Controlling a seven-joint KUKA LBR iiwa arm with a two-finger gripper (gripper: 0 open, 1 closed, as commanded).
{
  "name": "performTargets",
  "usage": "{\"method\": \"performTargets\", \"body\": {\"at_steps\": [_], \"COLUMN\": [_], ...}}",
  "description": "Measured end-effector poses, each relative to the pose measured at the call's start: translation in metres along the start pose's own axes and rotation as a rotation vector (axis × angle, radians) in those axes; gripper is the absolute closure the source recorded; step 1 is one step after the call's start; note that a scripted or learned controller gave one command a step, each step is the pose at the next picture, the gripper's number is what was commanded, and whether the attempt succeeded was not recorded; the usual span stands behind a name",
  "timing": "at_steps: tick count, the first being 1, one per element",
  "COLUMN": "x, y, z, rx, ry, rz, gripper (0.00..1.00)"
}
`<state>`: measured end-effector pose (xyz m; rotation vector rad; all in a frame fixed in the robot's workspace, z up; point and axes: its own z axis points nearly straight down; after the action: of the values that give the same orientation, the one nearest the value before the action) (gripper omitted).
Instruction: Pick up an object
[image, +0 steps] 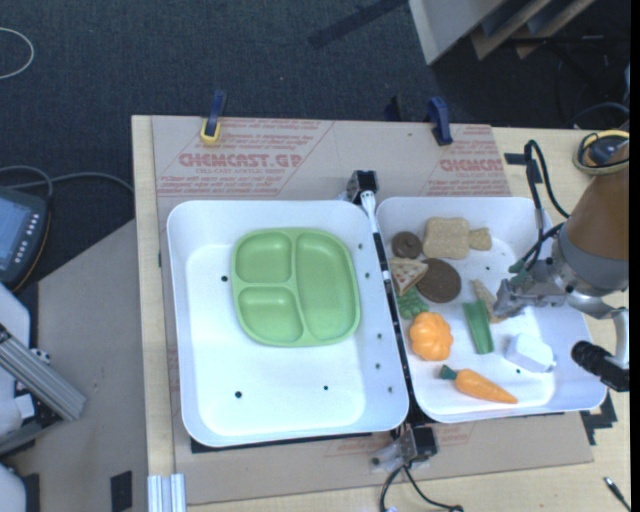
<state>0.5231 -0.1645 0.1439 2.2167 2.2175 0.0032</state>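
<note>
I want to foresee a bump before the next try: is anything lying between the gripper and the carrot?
Yes. The gripper hangs over the right bin, above the carrot in the picture. A green stick lies along the straight line between them, and a white piece lies just right of it.

The arm (605, 235) is cut off by the frame's edge at three o'clock, so its upper links cannot be traced. The pincer (508, 298) is seen from above against the right bin (520, 205); whether its fingertips are parted cannot be told. A pale object (484, 293) just beside it is partly covered and cannot be identified. The surface (300, 150) is cropped at six o'clock.
</note>
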Motion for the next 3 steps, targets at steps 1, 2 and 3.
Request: {"method": "performTargets", "body": {"at_steps": [1, 2, 3], "x": [0.006, 0.005, 0.065], "y": [-0.005, -0.004, 0.006], "z": [-0.049, -0.083, -0.076], "rx": [-0.001, 0.0, 0.007], "ry": [0.0, 0.0, 0.006], "rz": [-0.001, -0.001, -0.006], "gripper": [1.0, 1.0, 1.0]}}
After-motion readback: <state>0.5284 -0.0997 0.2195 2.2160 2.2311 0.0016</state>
